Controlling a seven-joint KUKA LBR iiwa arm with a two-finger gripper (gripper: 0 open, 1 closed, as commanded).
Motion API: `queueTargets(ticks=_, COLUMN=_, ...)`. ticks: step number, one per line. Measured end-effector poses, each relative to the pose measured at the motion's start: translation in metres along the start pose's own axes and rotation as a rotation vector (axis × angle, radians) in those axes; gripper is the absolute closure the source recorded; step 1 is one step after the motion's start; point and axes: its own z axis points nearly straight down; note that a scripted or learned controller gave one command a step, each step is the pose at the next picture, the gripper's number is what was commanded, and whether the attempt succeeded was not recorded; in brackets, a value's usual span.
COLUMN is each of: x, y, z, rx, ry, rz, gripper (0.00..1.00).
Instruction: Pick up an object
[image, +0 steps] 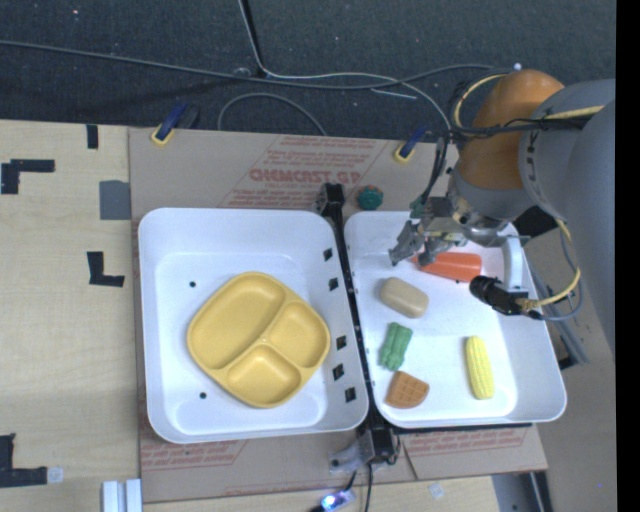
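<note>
My gripper (414, 247) hangs over the back left part of the right bin (530, 400), its fingers spread open with nothing between them. Just to its right lies a red-orange carrot-like piece (455, 265), partly under the wrist. A tan oval piece (402, 296) lies a little in front of the fingertips. Further forward are a green pickle-shaped piece (395, 345), an orange-brown wedge (407, 390) and a yellow corn cob (479, 366).
The left bin (160, 300) holds a yellow divided plate (258, 338). A small teal object (371, 196) sits on the cardboard behind the bins. A black divider with clips (345, 300) runs between the bins. Cables loop around the arm at the right.
</note>
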Motion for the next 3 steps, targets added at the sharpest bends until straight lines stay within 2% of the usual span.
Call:
queueTargets(ticks=2, x=-0.004, y=-0.002, z=-0.112, rx=-0.002, ry=-0.001, rz=0.0, gripper=1.0)
queueTargets(ticks=3, x=0.057, y=-0.001, z=-0.098, rx=0.002, ry=-0.001, rz=-0.004, gripper=1.0)
